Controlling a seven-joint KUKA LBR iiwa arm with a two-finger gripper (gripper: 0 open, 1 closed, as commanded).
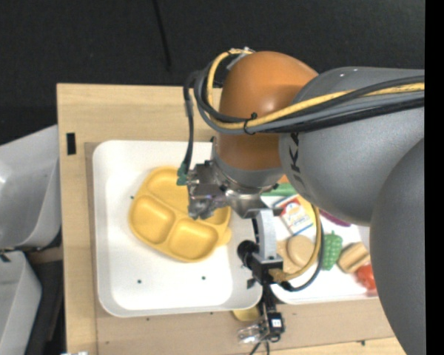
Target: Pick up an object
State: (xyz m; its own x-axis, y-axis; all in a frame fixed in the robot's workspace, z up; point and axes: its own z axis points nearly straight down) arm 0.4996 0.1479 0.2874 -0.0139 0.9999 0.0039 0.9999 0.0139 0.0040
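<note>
From my station I see a light wooden desk [78,220], its pale grain running along the far edge and down the left side. A small dark slot [71,143] sits in the wood near the far left corner. Beyond the far edge everything falls into a black, textured backdrop [96,28], with a thin dark line [160,21] running across it. Off the desk's left edge stands a pale grey, smooth-surfaced housing [18,191], with darker shadow beneath it. The light is even and soft, throwing faint shadows on the wood.
</note>
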